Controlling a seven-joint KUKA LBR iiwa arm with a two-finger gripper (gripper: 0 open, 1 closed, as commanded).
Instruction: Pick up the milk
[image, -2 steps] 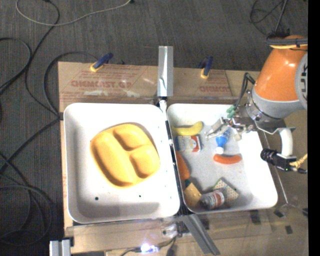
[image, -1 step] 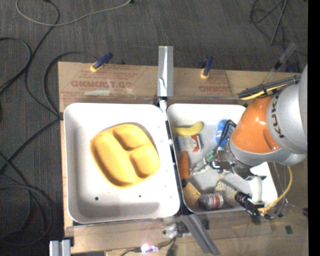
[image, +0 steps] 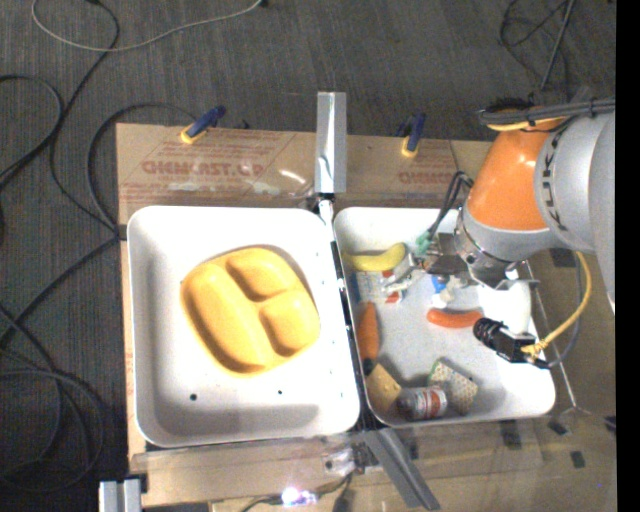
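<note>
The milk (image: 388, 286), a small white carton with blue and red print, lies in the right bin (image: 520, 400) near its back left, just below a banana (image: 377, 259). My gripper (image: 438, 268) hangs low over the bin right beside the carton, on its right side. The grey wrist and orange band (image: 510, 185) cover much of the gripper from above. A small blue and white piece (image: 441, 291) shows just under the gripper; I cannot tell whether it belongs to the carton.
The right bin also holds a red sausage (image: 455, 318), an orange carrot (image: 368, 332), a bread slice (image: 382, 382), a can (image: 424, 403) and a speckled cracker (image: 453, 378). A yellow divided plate (image: 250, 308) sits in the left bin (image: 160, 400).
</note>
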